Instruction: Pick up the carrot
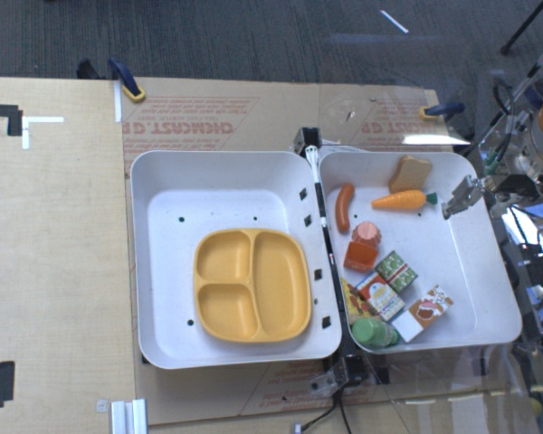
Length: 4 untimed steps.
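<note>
Carrot point(400, 201) lies flat in the right bin point(489, 287), upper part, tip pointing left toward the hot dog sausage point(344, 208), green end to the right. Bread slice point(409, 174) sits just above it, near touching. Gripper point(462, 197) is near the carrot's green end, at the bin's right side, apart from it, nothing between the fingers; can't tell open or closed. Yellow divided plate point(252, 284) in the left bin point(154, 242).
</note>
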Each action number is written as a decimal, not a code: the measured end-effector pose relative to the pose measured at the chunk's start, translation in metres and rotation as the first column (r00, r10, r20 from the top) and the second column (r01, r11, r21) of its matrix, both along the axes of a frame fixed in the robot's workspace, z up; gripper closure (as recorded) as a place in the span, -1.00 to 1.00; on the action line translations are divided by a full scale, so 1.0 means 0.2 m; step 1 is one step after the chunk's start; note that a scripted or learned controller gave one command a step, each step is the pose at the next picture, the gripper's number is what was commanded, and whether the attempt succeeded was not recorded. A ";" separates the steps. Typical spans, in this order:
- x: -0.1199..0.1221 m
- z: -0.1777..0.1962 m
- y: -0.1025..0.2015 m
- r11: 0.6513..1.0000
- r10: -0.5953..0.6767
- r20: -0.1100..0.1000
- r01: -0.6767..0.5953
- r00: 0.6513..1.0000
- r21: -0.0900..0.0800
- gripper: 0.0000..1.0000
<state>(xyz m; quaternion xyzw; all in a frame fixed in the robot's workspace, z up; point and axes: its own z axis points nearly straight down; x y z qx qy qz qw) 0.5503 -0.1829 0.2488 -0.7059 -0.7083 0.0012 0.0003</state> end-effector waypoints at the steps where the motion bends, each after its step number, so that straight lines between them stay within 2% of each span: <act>1: 0.33 -0.78 -0.03 0.983 -0.183 0.003 0.183 0.983 -0.001 -1.00; 2: 0.46 -0.79 0.08 0.945 -0.327 -0.003 0.327 0.945 0.000 -1.00; 3: 0.45 -0.76 0.08 0.948 -0.320 -0.018 0.320 0.947 -0.009 1.00; 4: 0.45 -0.76 0.08 0.948 -0.318 -0.018 0.318 0.948 -0.009 -1.00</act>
